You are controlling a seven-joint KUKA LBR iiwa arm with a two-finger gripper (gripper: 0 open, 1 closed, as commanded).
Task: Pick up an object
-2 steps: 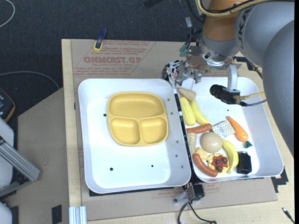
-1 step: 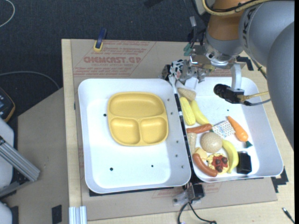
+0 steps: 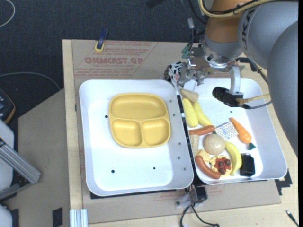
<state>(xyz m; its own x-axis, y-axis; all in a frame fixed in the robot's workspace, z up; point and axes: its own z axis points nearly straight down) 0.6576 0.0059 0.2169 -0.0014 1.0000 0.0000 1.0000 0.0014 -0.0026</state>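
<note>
Gripper [image 3: 191, 77], fingers' spread impossible to tell, hangs just beyond the corn cob [image 3: 190, 111] at the far end of the right bin [image 3: 272, 141], apparently approaching; next it must descend onto one toy.

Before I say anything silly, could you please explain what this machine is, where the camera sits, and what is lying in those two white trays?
The grey machine with the orange band is a robot arm, reaching in from the right. The picture comes from one fixed camera above the bench, looking down at a slant. Its end effector hangs over the back of the right bin, near the divide between the bins; I see nothing held in it. The left bin holds a yellow divided plate. The right bin holds toy food: a corn cob, a banana, a carrot, sausages and a few other pieces. The job is to pick one up.
</note>
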